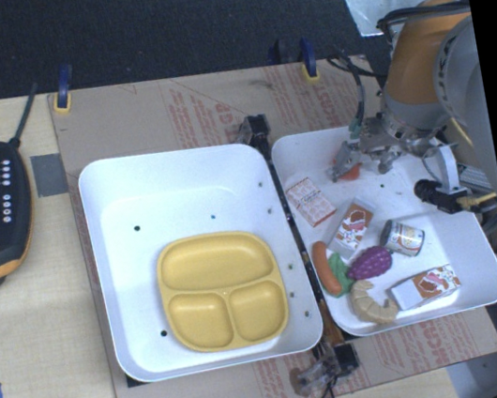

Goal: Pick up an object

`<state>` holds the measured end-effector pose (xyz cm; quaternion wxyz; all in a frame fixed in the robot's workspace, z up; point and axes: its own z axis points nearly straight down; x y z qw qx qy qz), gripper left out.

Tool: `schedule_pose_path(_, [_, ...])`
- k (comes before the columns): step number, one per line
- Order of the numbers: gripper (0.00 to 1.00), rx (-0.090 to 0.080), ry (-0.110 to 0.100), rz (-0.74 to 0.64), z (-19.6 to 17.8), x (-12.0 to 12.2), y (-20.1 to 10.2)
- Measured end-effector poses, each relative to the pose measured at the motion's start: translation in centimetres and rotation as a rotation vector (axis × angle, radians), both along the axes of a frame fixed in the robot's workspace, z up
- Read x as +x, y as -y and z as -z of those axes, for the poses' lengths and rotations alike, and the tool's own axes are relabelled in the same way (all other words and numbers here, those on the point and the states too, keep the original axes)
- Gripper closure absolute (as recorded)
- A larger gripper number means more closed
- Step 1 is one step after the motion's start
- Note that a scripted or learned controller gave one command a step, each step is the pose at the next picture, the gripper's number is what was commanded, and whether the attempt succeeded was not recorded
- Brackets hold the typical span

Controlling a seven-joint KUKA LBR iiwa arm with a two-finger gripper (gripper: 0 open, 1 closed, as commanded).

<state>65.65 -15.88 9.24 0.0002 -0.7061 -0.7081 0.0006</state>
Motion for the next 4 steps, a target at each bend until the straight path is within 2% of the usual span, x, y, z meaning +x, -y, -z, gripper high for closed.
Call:
schedule_pose_path(1, [0.00,0.000,-0.004,-0.002,0.1,0.0,-2.7])
schedule_pose_path(2, [0.00,-0.001,0.000,0.000,-8.6,-0.2,3.7])
schedule_pose_path(3, [0.00,0.000,-0.005,-0.002,0.1,-6.7,-2.5])
schedule_pose_path(4, [0.00,0.000,-0.004,-0.002,0.1,-8.1,-2.6])
